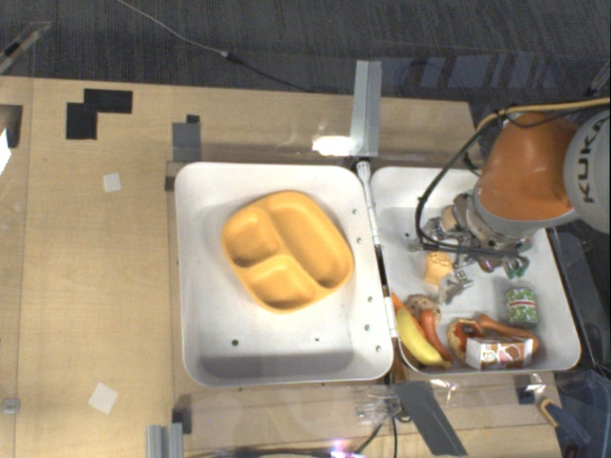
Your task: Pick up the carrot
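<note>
The carrot (pixel 429 326) is a slim orange piece lying in the front of the right bin (pixel 401 198), pressed against the right side of a yellow banana (pixel 414 336). My gripper (pixel 462 275) hangs under the orange wrist band over the middle of that bin, a little behind and to the right of the carrot. It sits beside a small pale yellow item (pixel 437 268). Nothing shows in its grasp, and the wrist hides most of it.
A green can (pixel 521 304) stands at the right bin's right side. A red-and-white packet (pixel 496 352) and an orange-brown piece (pixel 489 328) lie at the front. The left bin (pixel 200 351) holds a yellow divided plate (pixel 284 248). A metal divider (pixel 374 246) separates the bins.
</note>
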